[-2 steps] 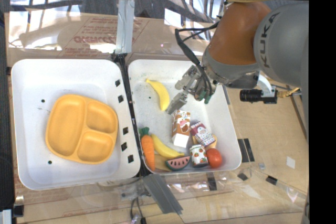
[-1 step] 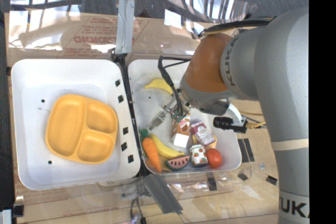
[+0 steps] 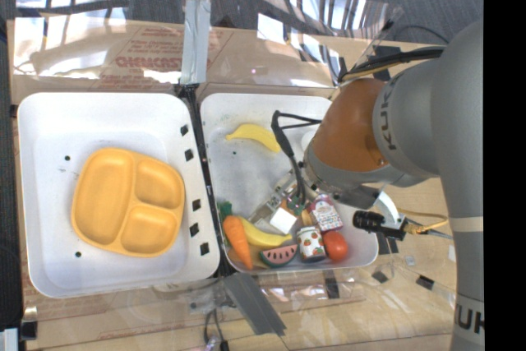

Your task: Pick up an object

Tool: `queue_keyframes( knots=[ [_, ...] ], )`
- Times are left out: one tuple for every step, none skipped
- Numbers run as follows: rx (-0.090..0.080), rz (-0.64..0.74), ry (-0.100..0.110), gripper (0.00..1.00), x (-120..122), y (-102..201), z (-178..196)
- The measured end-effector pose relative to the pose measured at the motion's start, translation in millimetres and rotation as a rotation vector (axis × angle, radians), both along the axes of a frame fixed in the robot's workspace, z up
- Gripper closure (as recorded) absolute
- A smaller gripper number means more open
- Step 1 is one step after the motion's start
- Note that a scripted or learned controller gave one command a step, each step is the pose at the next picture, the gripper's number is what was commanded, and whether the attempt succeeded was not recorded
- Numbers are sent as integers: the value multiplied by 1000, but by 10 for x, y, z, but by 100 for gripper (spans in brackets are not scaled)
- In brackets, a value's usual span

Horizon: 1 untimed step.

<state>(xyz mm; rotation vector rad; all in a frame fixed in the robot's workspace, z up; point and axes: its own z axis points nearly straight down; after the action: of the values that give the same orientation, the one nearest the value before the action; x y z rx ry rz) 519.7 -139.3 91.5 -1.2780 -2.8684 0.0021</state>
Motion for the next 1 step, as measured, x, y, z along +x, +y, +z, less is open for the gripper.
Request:
queue_keyframes(
  knots=[
    [-1,260,-3,0,292,-289,11]
  ],
)
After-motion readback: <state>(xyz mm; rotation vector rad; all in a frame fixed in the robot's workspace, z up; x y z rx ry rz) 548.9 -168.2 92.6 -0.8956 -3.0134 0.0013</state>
